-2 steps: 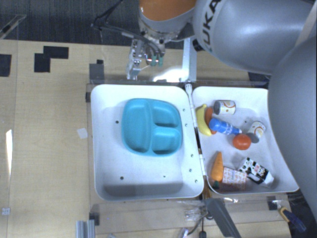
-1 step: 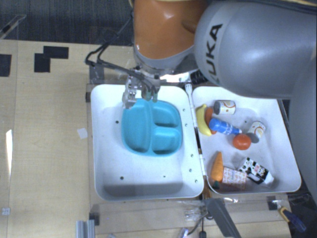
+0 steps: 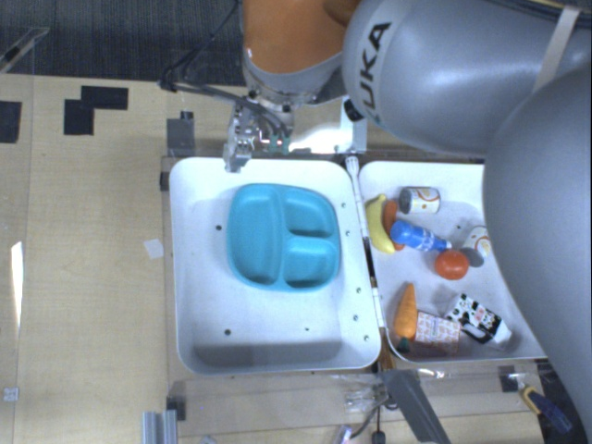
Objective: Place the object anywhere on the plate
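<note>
Gripper (image 3: pixel 248 141): above left bin's far rim, finger state cannot be told, nothing seen held | plate (image 3: pixel 282 236): blue, left bin | objects: right bin (image 3: pixel 518 340) | step: pre-pick | next: reach right bin.

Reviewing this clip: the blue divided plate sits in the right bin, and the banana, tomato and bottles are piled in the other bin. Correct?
Not quite. The camera view shows the blue divided plate in the left bin, not the right one. The rest holds: the banana, tomato and bottles lie together in the other bin, on the right.
</note>
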`<move>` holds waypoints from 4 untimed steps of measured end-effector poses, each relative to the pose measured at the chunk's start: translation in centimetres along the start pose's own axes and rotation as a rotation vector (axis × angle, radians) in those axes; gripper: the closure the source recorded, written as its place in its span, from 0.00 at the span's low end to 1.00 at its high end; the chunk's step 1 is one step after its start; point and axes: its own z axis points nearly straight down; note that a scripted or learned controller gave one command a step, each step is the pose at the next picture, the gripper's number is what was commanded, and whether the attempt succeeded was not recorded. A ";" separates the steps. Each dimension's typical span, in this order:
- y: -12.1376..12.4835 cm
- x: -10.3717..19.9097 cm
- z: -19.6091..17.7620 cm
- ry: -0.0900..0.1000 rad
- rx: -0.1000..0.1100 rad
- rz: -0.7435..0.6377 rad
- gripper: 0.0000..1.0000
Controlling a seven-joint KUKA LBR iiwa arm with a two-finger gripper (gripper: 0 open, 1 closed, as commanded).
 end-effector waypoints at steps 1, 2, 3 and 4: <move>0.1 -1.5 0.7 -0.002 -0.001 -0.188 1.00; 0.1 -2.1 -1.3 -0.001 -0.001 -0.033 1.00; 0.1 -0.3 -3.5 0.000 -0.001 -0.043 1.00; -3.4 1.0 -8.1 -0.003 -0.001 -0.357 1.00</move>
